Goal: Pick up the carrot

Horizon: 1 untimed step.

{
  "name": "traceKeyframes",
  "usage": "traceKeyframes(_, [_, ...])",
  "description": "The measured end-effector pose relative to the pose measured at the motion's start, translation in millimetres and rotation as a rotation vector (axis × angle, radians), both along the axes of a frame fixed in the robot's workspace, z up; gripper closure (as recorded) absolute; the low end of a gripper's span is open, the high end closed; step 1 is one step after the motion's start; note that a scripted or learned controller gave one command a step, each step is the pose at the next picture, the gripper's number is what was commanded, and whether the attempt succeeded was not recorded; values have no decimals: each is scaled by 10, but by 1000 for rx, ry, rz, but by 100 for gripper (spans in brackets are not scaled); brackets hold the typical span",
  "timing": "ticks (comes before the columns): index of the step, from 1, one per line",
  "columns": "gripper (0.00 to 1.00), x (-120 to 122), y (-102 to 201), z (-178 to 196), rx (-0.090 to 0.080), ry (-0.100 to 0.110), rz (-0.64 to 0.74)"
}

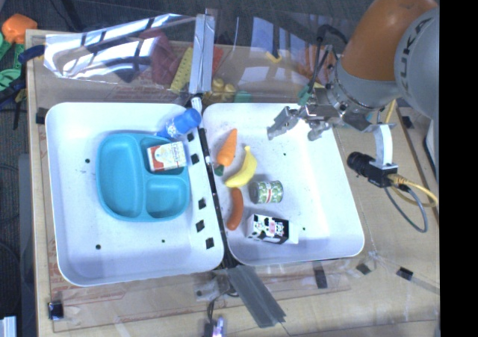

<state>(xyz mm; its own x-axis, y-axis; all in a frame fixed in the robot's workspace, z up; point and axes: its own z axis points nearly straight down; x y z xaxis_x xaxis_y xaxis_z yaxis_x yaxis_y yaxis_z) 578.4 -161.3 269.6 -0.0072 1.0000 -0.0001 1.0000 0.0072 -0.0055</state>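
One carrot [227, 147] lies in the right bin [328, 208] beside the banana [243, 169]; light, stiff, smooth, best pinched mid-body. The gripper [299, 124] hovers well apart, fingers spread, empty.

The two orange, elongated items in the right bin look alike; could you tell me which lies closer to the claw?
The carrot, the upper one beside the banana's top; the hot dog lies lower, farther from the claw.

Grey KUKA arm [407, 36] with broad orange band, upper right of frame.
Metallic two-finger gripper [299, 125]; black and yellow cables trailing beside wrist.
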Motion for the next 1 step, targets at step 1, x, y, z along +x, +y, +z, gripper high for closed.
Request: traceKeyframes(1, [0,485,292,-1444,1,1,140])
